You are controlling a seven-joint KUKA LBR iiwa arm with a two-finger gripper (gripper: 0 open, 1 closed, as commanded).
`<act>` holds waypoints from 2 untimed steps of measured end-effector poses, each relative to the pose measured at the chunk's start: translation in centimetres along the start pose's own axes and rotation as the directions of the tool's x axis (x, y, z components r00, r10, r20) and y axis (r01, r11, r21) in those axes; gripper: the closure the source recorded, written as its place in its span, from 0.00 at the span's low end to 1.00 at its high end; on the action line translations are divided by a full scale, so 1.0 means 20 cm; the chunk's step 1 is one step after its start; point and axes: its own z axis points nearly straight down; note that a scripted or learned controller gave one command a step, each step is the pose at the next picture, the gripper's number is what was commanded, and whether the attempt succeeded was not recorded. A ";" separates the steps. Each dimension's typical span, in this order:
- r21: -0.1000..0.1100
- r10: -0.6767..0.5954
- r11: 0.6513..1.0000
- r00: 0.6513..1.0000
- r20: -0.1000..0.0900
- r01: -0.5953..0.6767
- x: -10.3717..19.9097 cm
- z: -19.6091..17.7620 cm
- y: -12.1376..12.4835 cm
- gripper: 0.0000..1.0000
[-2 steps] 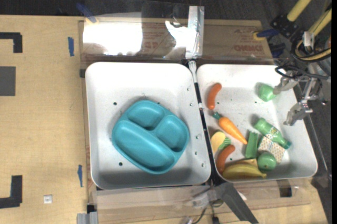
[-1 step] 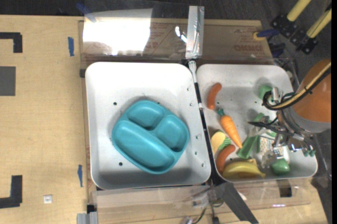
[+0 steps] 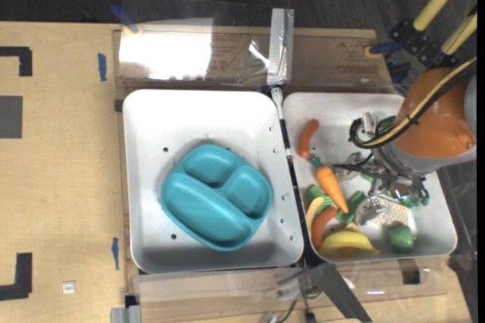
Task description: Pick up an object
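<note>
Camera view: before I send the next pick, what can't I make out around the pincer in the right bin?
- Pincer: the wrist hardware and cables blur together, so its fingertips are unclear.
- Toys beneath it: a pale item is partly covered by the arm's hardware; identity unclear.
- Pile by the carrot and banana: pieces overlap, so the lower ones are hidden.
- Arm: cut off by the right edge.

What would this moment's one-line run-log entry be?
arm: over right white bin | gripper: low among toy food beside orange carrot | grasp: unconfirmed | left bin: teal divided plate
</note>
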 end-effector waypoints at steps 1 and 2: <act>0.000 -0.170 0.986 0.986 0.001 0.170 0.11 0.00 0.17 0.00; 0.005 -0.174 0.985 0.985 0.013 0.174 0.09 -0.07 0.18 1.00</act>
